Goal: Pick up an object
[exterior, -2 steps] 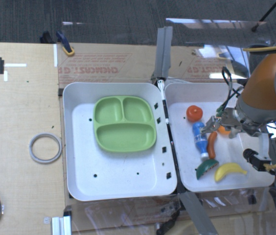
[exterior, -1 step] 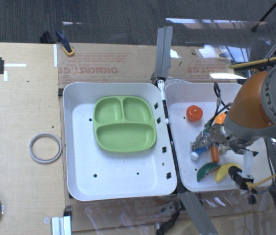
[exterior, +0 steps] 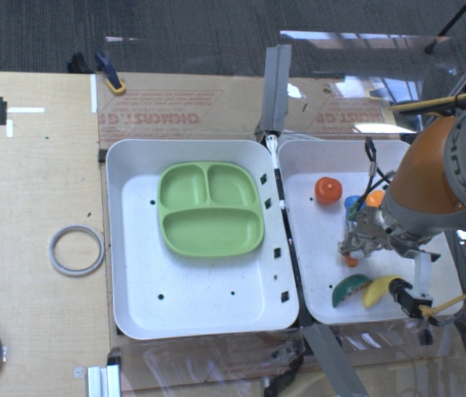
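Reaching into the right bin (exterior: 316,304), gripper (exterior: 355,251) low beside a small orange piece (exterior: 350,260); finger state hard to tell. Next: probably closing, then lifting.

Gripper (exterior: 354,246) low in right bin (exterior: 316,292); green divided plate (exterior: 211,209) in left bin (exterior: 134,304)

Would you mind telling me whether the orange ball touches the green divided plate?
Apart. The camera view shows the orange ball in the right bin and the green divided plate in the left bin.
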Controlling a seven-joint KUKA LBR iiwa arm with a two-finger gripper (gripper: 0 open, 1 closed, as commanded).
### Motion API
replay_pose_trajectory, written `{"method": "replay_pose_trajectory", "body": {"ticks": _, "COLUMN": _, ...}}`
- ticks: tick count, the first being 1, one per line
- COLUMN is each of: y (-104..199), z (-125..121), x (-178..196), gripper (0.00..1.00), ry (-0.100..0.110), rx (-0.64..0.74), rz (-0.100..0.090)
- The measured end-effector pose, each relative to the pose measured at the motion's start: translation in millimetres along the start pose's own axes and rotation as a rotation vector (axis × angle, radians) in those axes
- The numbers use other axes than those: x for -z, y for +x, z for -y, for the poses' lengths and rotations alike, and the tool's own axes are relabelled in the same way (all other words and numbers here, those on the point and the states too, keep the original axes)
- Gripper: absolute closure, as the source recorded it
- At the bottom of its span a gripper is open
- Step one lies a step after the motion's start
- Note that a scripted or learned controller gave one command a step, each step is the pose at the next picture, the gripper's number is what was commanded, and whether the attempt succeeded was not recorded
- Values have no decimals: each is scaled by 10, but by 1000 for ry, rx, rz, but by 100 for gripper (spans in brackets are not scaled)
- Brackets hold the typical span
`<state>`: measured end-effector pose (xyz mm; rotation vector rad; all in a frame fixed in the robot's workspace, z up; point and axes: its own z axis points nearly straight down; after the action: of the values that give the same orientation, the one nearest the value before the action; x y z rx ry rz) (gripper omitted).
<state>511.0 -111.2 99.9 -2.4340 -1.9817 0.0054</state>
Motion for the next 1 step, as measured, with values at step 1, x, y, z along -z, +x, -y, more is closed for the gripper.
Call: {"method": "replay_pose_trajectory", "body": {"ticks": 1, "y": 605, "z": -280, "x": 910, "gripper": 100, "ry": -1, "rx": -140, "rz": 1}}
